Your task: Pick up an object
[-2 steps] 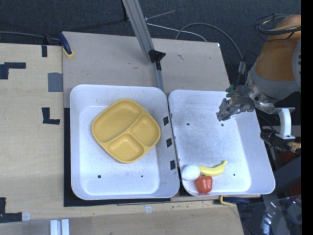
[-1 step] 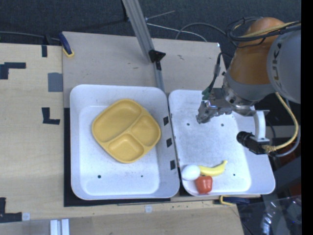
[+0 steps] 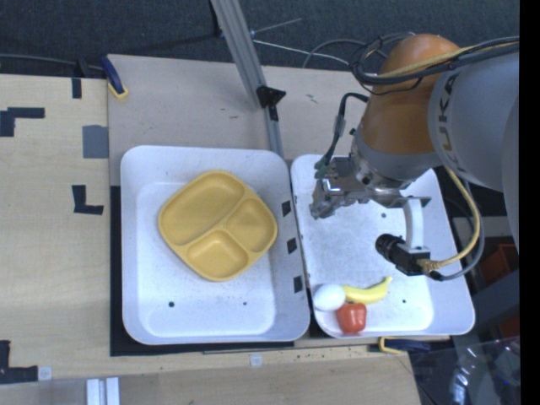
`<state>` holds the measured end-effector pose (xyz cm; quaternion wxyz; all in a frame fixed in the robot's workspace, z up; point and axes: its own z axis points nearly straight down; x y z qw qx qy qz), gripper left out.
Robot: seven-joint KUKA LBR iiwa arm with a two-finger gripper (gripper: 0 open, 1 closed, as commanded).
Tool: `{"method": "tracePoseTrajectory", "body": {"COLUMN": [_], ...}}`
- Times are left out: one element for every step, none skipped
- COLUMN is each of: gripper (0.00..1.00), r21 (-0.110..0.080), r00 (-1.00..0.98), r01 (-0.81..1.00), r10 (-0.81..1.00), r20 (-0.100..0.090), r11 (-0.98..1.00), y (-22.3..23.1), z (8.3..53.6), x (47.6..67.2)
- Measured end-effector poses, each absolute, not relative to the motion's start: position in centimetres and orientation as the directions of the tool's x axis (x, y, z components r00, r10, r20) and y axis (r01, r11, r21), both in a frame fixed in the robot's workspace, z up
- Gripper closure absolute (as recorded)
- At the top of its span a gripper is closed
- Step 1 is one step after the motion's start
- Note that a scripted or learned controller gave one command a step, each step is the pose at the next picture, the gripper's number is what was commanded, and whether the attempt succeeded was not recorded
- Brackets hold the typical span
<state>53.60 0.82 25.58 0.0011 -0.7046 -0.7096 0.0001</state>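
The white egg (image 3: 329, 296), banana (image 3: 371, 291) and red fruit (image 3: 353, 316) crowd the right bin's (image 3: 447, 306) near edge, so a grab there could nudge the neighbours or strike the wall. Farther back, the gripper (image 3: 323, 205) hangs over bare bin floor; I cannot tell whether its jaws are apart.

The arm (image 3: 485, 116) takes up the upper right of the frame as a broad, smooth grey casing, rounded in section, with part of some dark lettering along its left edge. Beside it, toward the centre, is a glossy orange band (image 3: 409, 108), bulbous like a dome. Thin black cables (image 3: 384, 53) loop over the top of the orange part, and another runs down its left side. Below it, at centre right, is the gripper (image 3: 325, 202), grey metal built of blocky, angular parts.
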Motion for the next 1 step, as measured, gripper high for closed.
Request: {"method": "tracePoseTrajectory", "body": {"gripper": [1.0], "r21": [-0.005], "r00": [-0.007], "r01": [1.0], "r10": [1.0], "r20": [0.001], "r11": [0.007], "y": [6.3], "z": [23.5], "x": [52.78]}}
